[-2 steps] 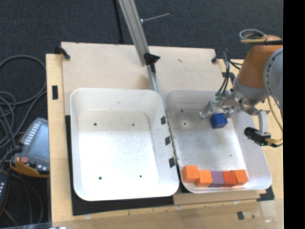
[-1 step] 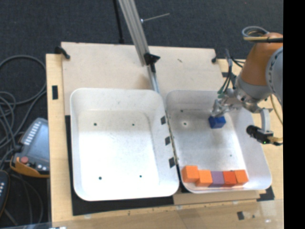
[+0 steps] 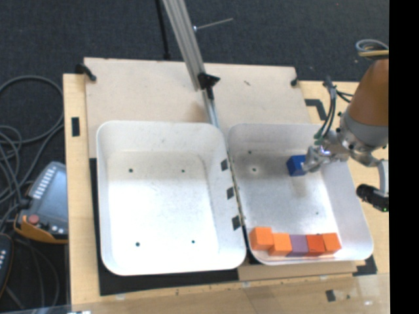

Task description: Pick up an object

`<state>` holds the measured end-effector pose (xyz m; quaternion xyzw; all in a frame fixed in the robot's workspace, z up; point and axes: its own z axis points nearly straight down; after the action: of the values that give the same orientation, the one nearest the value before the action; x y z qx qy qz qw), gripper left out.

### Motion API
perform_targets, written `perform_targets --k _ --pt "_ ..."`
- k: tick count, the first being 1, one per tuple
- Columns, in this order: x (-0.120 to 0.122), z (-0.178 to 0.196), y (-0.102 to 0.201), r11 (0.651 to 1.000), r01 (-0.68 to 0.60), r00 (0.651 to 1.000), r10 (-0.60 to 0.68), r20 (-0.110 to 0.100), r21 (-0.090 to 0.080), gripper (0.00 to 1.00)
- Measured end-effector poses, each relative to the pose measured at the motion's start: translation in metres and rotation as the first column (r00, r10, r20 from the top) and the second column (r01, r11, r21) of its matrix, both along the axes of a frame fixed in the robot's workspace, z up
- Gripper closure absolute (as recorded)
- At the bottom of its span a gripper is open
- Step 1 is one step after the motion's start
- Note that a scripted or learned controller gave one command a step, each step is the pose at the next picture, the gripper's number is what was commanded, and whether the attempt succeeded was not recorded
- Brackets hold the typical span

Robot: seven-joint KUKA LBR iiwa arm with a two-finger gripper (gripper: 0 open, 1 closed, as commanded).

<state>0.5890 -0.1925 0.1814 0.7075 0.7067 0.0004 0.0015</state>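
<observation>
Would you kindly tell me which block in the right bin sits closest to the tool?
The blue block, alone near the tool; the orange blocks and purple block line the bin's near wall.

The gripper (image 3: 313, 159) was too small to read where it met the blue block (image 3: 296, 165), hiding that block's right side.

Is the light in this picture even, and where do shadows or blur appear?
Camera view: light fairly even and soft; a faint shadow lies under the blue block on the right bin; the claw looks slightly blurred; white bins look washed-out.
</observation>
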Motion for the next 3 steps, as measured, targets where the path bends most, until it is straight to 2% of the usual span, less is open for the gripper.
perform_targets --k 1,2,3 --pt "-0.008 -0.009 -0.004 1.0 0.0 1.0 0.0 -0.002 0.0 1.0" --pt "-0.008 -0.009 -0.004 1.0 0.003 1.0 -0.003 0.0 0.001 0.0" --pt "0.045 -0.064 -0.006 1.0 0.0 1.0 0.0 -0.001 -0.001 0.0"
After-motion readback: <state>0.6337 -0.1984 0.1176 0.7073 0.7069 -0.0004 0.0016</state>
